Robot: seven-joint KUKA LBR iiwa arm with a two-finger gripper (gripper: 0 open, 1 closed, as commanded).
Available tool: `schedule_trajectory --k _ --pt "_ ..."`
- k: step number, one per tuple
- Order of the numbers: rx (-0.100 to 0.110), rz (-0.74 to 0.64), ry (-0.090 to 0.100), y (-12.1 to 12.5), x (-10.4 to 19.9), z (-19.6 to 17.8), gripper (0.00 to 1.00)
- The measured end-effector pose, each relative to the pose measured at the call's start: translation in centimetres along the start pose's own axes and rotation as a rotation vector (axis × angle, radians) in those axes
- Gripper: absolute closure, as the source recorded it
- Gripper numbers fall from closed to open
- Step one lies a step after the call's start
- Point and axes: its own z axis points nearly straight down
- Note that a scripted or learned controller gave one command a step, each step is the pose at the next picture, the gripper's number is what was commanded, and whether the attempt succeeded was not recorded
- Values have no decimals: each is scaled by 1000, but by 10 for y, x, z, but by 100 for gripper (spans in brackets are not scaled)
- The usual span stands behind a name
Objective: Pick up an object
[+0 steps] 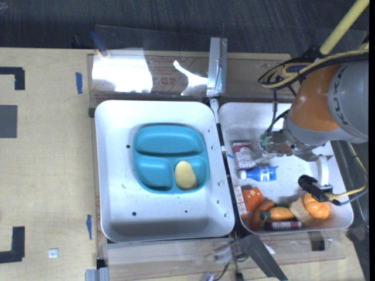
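Note:
My gripper [271,143] hangs over the right bin [343,218], near its back middle, under the grey arm with the orange band. Just left of it lies a red and white packet [243,154], and below it a blue and white tube [259,174]. Along the bin's front lie a red-orange vegetable toy [252,199], an orange sausage-shaped piece [280,213], a dark pen-like stick [285,225] and an orange fruit [319,209]. Nothing shows between the gripper's tips.
The left bin [111,174] holds a blue divided plate [158,151] with a yellow egg-shaped object [185,175] in its lower right compartment. A metal post [217,66] stands behind the wall between the bins. A bare strip of right bin floor lies right of the tube.

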Motion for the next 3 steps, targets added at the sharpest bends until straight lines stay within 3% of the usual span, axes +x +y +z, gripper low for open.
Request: schedule_trajectory --k 1,2,3 --pt "1 0 0 0 0 0 0" --pt "1 4 0 -5 0 10 0" --pt "3 6 -2 -6 -1 1 100"
